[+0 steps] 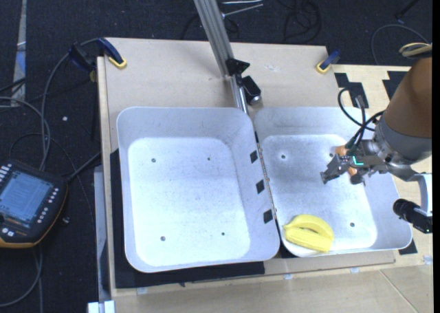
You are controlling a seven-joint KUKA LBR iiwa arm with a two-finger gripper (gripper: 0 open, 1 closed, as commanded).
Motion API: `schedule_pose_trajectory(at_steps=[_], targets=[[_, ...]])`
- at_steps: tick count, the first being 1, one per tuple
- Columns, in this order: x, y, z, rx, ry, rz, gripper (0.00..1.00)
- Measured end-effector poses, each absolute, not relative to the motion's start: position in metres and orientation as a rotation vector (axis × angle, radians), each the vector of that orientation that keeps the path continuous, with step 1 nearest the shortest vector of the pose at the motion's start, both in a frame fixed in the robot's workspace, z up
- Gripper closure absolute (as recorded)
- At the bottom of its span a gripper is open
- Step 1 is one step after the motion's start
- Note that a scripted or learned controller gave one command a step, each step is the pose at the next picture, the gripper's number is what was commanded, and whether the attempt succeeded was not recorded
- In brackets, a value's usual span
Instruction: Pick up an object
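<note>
1. Camera view, places: two white bins sit side by side on the desk. The left bin fills the middle of the frame; the right bin lies at centre right.

2. The task's thing is a yellow banana-like object in the lower part of the frame, at the near left corner of the right bin, lying against its front rim.

3. Its long axis runs roughly left to right across the frame, tipped slightly down toward the right. It is bowed, with the hump toward the top of the frame. Which tip is the stem I cannot tell.

4. The gripper hangs over the right part of the right bin, above and to the right of the yellow object and well apart from it. Its dark fingers point left and appear spread, with nothing between them.

5. Step in hand, as I judge it: the approach, with no grasp made yet.

6. The next move calls for travel toward the lower left of the frame, a wrist turn so the fingers close across the narrow width, then a descent. The nearby rim could crowd one finger.
</note>
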State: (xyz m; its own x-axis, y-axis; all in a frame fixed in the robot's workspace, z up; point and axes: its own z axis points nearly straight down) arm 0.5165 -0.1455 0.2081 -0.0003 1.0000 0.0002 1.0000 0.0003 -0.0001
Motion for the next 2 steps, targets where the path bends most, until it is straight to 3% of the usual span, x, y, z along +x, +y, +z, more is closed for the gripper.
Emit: schedule_pose_trajectory(at_steps=[1,2], targets=[[0.517,-0.145,0.208,-2.221,-2.222,0.000,0.00],[0.516,-0.136,0.161,-2.218,-2.220,0.004,0.00]])
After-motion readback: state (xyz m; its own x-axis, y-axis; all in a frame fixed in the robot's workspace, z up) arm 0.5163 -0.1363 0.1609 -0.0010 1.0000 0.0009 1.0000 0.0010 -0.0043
